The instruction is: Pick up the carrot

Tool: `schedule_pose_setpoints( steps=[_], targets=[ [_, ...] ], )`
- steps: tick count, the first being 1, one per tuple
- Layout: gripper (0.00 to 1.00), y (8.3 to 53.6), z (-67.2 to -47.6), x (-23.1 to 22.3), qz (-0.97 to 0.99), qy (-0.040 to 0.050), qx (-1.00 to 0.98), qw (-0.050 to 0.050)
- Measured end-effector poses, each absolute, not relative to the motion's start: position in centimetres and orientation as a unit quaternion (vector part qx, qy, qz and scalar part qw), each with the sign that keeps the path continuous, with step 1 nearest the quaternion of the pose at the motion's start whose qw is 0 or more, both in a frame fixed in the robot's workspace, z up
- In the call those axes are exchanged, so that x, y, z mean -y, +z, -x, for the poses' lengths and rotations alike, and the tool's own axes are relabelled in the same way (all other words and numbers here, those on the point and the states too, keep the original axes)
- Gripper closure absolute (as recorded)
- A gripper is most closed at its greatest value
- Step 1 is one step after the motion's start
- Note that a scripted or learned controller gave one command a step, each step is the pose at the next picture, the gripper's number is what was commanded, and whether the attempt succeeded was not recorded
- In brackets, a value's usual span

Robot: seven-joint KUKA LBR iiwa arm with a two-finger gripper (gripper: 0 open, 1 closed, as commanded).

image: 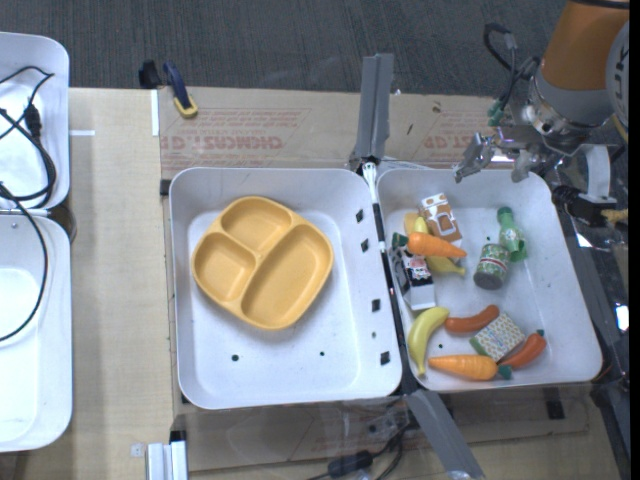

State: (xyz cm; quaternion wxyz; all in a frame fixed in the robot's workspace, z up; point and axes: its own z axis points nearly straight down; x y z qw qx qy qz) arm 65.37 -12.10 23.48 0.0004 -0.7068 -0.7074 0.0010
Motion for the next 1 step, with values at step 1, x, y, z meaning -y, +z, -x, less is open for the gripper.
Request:
schedule_pose_setpoints(
  steps=[1],
  targets=[
    [0.0, 19.05, -60.42, 4.3, 0.656, 0.0013, 0.754, 0.001]
  ],
)
